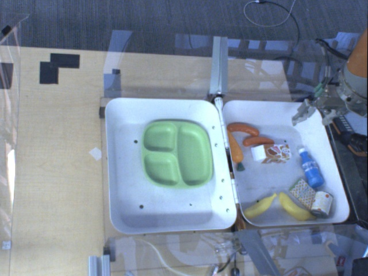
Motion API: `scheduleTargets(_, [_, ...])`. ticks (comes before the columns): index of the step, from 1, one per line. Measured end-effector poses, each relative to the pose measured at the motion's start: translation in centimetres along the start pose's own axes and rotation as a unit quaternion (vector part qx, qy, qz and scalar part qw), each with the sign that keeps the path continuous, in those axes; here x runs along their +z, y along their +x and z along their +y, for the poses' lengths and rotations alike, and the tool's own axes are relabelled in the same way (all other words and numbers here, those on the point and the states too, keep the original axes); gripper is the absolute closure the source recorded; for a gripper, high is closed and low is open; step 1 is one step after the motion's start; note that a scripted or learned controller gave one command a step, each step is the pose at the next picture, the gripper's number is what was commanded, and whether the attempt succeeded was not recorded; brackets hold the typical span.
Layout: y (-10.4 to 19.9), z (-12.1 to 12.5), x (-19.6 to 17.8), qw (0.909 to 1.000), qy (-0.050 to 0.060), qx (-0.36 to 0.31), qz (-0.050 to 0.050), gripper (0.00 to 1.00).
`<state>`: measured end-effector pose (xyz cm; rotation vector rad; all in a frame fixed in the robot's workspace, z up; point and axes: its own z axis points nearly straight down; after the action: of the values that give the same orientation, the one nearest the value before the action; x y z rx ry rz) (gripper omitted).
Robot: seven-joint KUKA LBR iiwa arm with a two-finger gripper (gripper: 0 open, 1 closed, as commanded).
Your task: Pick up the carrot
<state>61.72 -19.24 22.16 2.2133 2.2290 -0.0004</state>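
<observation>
Lying along the left wall of the right bin (pixel 339 203), the carrot (pixel 234 149) is seen with its orange body running lengthwise beside the divider and its dark green end pointing toward the near side. Two reddish sausages (pixel 250 135) are placed just to its right, and a small white-and-orange packet (pixel 271 152) is found beside them. A blue bottle (pixel 311 170) with a white cap is laid nearer the right wall. Along the near edge of that bin, two bananas (pixel 278 205) are set end to end, with a patterned box (pixel 303 192) and a small round can (pixel 322 203) close by at the right corner.

The left bin (pixel 123 209) is occupied by a green divided plate (pixel 176 153), which is resting flat near its middle.

The gripper (pixel 315 109) is held over the far right corner of the right bin, well apart from the carrot, with the orange band of the arm visible above it at the frame's edge. Whether the fingers are spread or closed cannot be told from this angle; nothing is seen between them. Both bins are carried on a pale wooden table (pixel 52 154).
</observation>
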Motion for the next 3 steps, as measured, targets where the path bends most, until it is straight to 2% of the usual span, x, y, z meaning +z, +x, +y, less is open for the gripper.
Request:
scheduleTargets(1, [0.2, 0.2, -1.0, 1.0000, -0.001, -0.004, -0.001, 1.00])
scheduleTargets(2, [-1.1, -0.3, -13.6, 0.9972, -0.002, 0.074, -0.001, 1.00])
scheduleTargets(3, [-0.5, -0.3, -8.4, 0.9985, -0.001, -0.054, 0.000, 1.00])
